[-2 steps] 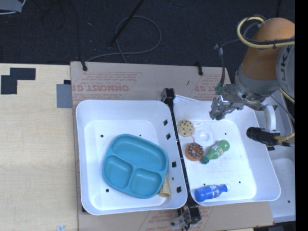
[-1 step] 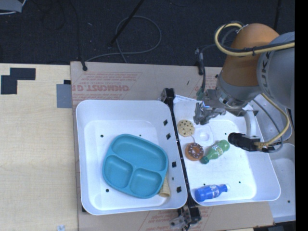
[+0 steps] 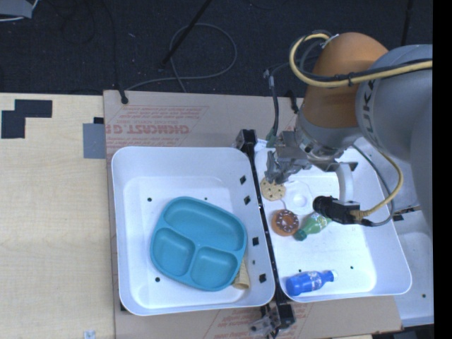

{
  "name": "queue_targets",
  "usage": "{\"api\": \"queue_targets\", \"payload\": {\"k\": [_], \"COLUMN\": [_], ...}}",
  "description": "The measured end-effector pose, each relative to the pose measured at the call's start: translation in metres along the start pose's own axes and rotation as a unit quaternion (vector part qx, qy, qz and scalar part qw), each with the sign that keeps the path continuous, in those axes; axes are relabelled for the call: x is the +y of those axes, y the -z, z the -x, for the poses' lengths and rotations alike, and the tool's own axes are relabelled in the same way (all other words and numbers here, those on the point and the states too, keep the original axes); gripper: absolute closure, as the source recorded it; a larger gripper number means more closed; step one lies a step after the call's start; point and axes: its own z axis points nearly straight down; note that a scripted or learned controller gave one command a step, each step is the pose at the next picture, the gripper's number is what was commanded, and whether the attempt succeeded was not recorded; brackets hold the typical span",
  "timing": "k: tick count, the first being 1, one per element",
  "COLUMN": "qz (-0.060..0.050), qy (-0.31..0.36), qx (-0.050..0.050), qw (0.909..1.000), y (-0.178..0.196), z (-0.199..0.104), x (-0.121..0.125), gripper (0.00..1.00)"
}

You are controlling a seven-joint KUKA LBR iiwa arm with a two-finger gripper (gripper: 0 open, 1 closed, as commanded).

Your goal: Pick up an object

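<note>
Gripper (image 3: 274,181): down low in the right bin (image 3: 385,260), near its upper-left corner, fingertips right over the pale cookie (image 3: 272,188). Honestly can't tell how wide it's open or whether it's got anything, the view's too cluttered there.
Arm (image 3: 367,83): grey with the orange band, coming in from the right and bent over the right bin.
Pale cookie: flat on the bin floor, right by the divider between the bins, tucked under the fingertips.
Donut (image 3: 285,222): brown with sprinkles, just below the cookie, lying flat.
Green thing (image 3: 311,227): small green object just beside the donut on its right.
Blue bottle (image 3: 308,282): on its side near the front edge of the right bin, well apart from the rest.
Left bin (image 3: 134,189): has a blue divided plate (image 3: 198,242) sitting in it, with something tan poking out at the plate's lower right.
</note>
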Motion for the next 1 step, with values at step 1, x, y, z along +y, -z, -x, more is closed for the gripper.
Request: {"api": "queue_targets", "payload": {"k": [1], "qz": [0.0], "qy": [0.0], "qx": [0.0], "qw": [1.0], "y": [-0.0024], "z": [-0.0595], "x": [0.0035], "gripper": [1.0]}}
